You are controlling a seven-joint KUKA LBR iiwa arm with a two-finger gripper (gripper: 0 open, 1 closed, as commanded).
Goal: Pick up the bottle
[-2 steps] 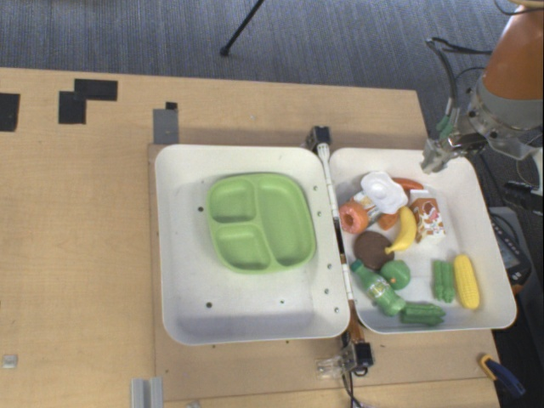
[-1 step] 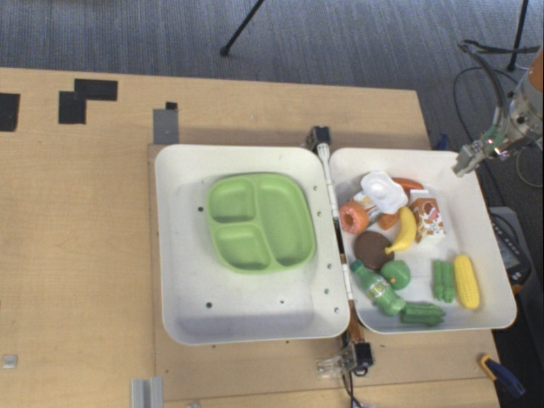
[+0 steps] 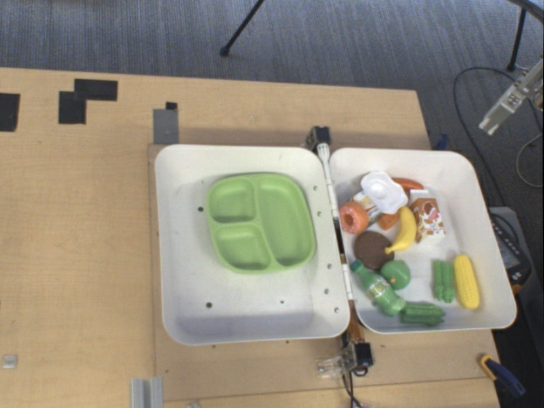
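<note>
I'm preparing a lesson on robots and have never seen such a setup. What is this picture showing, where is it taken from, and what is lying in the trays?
One fixed camera looks down at a slant on a wooden bench with two shallow white bins. The left bin holds a green divided plate. The right bin holds toy food: a green bottle lying near its left wall, a banana, a corn cob, a doughnut and others. The grey part at top right appears to be the robot arm, raised away from the bins. The bottle lies untouched.
</note>
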